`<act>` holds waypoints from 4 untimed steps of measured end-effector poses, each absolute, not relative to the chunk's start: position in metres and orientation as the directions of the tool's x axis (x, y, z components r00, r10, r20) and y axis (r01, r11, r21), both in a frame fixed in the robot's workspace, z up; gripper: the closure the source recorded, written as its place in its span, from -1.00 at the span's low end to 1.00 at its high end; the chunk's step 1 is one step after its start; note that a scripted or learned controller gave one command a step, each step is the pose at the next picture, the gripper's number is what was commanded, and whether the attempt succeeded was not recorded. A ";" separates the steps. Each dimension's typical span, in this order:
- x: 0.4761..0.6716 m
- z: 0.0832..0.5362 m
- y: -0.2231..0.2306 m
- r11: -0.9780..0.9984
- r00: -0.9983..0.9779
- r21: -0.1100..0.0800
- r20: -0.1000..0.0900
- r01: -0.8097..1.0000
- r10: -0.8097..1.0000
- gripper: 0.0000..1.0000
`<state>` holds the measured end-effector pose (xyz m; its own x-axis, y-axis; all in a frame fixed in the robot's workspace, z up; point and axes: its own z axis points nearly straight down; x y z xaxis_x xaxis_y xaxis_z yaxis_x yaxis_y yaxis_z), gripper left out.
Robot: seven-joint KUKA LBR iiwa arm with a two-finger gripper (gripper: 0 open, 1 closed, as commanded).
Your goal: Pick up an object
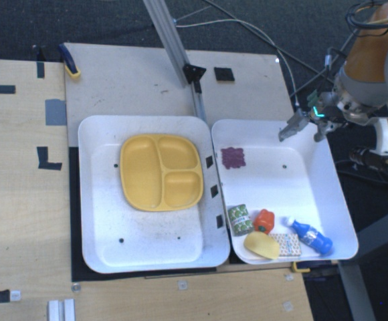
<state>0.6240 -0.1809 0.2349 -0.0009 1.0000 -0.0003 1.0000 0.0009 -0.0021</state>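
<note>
Hovering with jaws spread wide, the gripper (303,127) hangs over the right bin's (328,179) glossy white rim, near a fuzzy purple patch (233,157).

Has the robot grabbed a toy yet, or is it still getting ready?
Nothing is picked up yet. The gripper hangs with open jaws over the far right edge of the right bin, with nothing between them. The purple piece, green packet, orange toy, yellow lump and blue bottle all lie in that bin. The yellow tray sits in the left bin. Reaching down, gripping and lifting remain.
</note>
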 end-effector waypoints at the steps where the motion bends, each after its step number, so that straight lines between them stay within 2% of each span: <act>1: 0.624 0.235 -0.181 0.001 -0.001 -0.001 -0.001 1.000 1.000 -1.00; 2: 0.623 0.171 -0.185 0.000 0.000 -0.007 0.000 1.000 1.000 -1.00; 3: 0.612 0.120 -0.184 0.001 -0.001 -0.006 0.000 1.000 1.000 -1.00; 4: 0.612 0.084 -0.184 0.002 -0.002 0.001 -0.003 1.000 1.000 -1.00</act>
